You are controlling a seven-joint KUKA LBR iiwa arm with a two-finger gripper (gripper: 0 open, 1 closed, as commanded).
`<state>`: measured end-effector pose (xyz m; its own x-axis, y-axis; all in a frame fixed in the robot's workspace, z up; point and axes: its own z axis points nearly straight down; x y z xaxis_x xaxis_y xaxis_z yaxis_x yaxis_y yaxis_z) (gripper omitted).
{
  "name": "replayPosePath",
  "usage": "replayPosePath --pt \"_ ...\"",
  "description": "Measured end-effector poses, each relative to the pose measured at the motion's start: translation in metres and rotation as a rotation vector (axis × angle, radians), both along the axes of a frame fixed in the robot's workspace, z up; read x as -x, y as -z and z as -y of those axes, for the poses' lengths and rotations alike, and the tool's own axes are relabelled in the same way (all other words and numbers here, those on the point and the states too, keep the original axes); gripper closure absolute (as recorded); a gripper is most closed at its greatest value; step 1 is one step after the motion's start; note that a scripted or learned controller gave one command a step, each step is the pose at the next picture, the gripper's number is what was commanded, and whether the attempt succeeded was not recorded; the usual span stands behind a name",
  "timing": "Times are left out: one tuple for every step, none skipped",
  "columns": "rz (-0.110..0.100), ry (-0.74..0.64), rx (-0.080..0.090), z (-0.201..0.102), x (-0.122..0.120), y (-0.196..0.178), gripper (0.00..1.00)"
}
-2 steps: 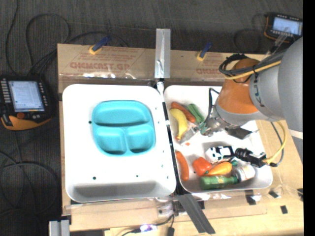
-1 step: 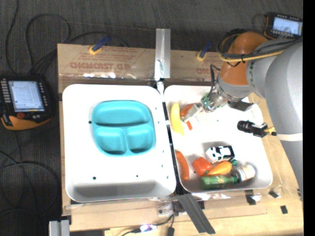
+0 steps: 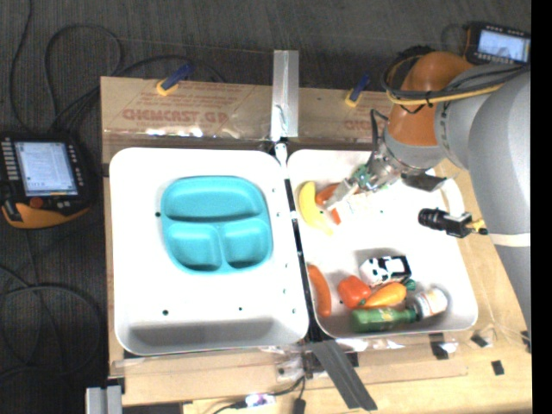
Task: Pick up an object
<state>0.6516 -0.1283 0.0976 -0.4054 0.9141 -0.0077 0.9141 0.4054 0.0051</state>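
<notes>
Where the right bin (image 3: 457,257) meets the left bin (image 3: 138,309), near its far edge, a yellow banana (image 3: 308,205) lies with a small orange-red object (image 3: 326,198) touching it. The gripper (image 3: 343,193) reaches down at a slant onto that orange-red piece; whether its fingers are spread or pinching it I cannot tell. Along the right bin's near edge sit a red tomato-like piece (image 3: 353,290), an orange carrot (image 3: 385,296), a green bottle (image 3: 392,316), a black-and-white toy (image 3: 385,269) and an orange slice (image 3: 320,288) against the dividing wall. A turquoise divided tray (image 3: 216,222) rests mid-left bin on the counter (image 3: 207,115)
</notes>
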Motion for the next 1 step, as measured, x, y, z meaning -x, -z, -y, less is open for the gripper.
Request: replayPosePath --pt "-0.007 0.025 -0.004 -0.0458 -0.0172 -0.0907 1.0"
